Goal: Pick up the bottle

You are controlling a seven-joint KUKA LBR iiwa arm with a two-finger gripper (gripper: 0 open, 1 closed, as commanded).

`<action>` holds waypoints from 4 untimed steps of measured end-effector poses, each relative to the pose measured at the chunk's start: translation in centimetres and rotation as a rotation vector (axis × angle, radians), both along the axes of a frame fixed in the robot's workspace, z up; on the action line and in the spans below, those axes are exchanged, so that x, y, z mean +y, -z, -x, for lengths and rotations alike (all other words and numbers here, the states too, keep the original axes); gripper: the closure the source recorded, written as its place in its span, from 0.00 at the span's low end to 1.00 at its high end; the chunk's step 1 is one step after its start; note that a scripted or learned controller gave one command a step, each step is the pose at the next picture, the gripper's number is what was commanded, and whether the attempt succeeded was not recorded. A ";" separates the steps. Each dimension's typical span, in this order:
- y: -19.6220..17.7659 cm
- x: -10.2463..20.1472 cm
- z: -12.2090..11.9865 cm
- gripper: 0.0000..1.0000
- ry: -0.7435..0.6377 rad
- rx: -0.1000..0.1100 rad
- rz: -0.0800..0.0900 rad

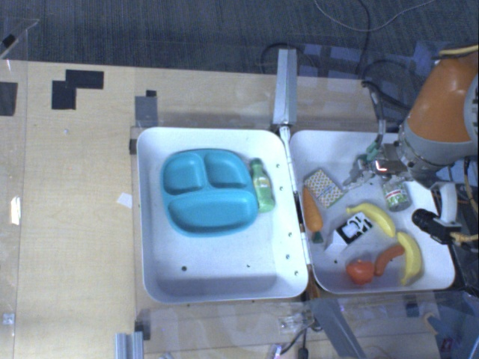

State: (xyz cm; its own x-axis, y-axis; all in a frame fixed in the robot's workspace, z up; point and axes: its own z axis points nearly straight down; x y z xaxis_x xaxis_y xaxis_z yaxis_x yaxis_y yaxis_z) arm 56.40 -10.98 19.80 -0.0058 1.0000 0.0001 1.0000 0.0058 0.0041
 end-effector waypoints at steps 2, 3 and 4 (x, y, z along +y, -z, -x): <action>11.1 -4.5 -10.5 0.00 0.055 -0.003 0.002; 10.9 -1.8 -3.7 0.00 0.175 -0.005 0.000; 1.3 0.7 -5.3 0.00 0.004 -0.004 0.000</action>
State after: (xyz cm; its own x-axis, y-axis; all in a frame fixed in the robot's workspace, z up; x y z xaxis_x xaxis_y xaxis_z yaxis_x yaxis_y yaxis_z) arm 61.70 -10.27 18.49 -0.0022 1.0000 0.0001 1.0000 0.0022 0.0077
